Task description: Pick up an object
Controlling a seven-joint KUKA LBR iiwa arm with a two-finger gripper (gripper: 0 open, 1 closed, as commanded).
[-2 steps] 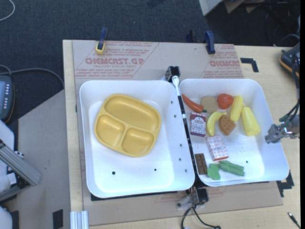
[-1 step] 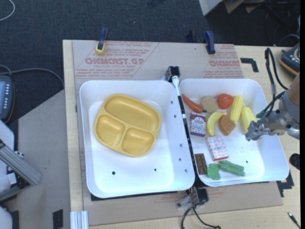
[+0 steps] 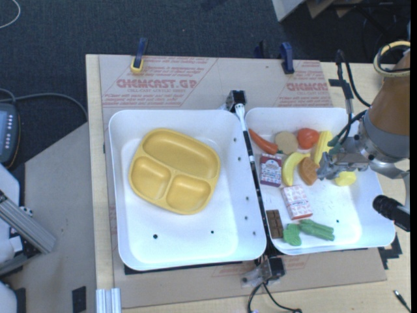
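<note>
So the pincer [image 3: 331, 166] is down in the right bin [image 3: 365, 230], over the toy food pile at the bin's 1 o'clock corner. Can't tell how far it's spread or if it's got anything. The closest thing is the brown chunk [image 3: 308, 171], just beside it at 9 o'clock, with the yellow banana [image 3: 292, 167] next, its long axis running roughly 1 to 7. Yellow plate [image 3: 174, 171] sits in the left bin.

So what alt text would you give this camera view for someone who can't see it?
A robot arm's gripper reaches from the right into the right bin, among toy foods including a banana, tomato and carrot. The left bin holds a yellow divided plate.
</note>
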